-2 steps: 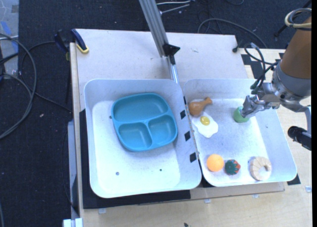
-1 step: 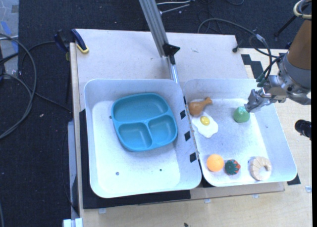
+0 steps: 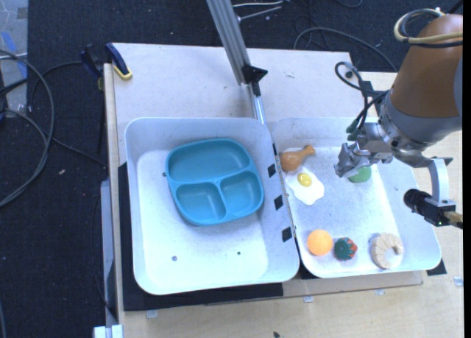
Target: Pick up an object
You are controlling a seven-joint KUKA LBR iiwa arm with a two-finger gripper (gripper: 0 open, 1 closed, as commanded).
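Hovering over a small green object (image 3: 360, 175) in the right bin (image 3: 412, 215), the gripper (image 3: 352, 161) is perhaps targeting something light and rigid; its state is unclear.

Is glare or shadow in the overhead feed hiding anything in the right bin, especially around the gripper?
Camera view: lighting is even and soft, with no strong glare on the right bin. The gripper covers most of a green object, so its shape is unclear. The fried egg toy blends slightly into the white floor. The orange ball reads sharply; the image is mildly soft overall.
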